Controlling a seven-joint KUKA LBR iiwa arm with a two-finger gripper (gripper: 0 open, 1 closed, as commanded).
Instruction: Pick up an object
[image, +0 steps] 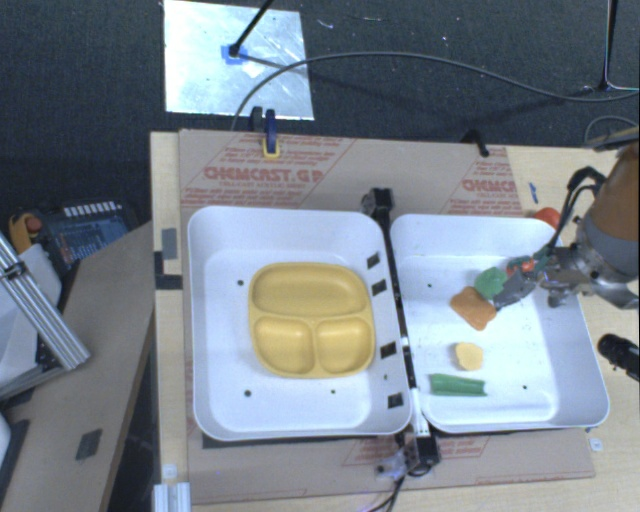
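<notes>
1. Green obj (491, 281) in R bin (570, 395), near its far-right corner, touching orange piece (473, 307).
2. Tool (512, 283) low at green obj, reaching in from tabletop's R edge; likely lining up a grasp. Clenched or released: can't tell.
3. Yellow chunk (468, 355) + green pod (457, 384) lie toward R bin's near edge, apart from tool.
4. Yellow tray (307, 318) in L bin (215, 400).

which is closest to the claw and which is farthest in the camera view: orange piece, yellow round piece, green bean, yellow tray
1. Orange piece, just left of the claw in the right bin.
2. Yellow round piece, below it toward the bin's front.
3. Green bean, a little farther front.
4. Yellow tray, far off in the left bin.
</notes>
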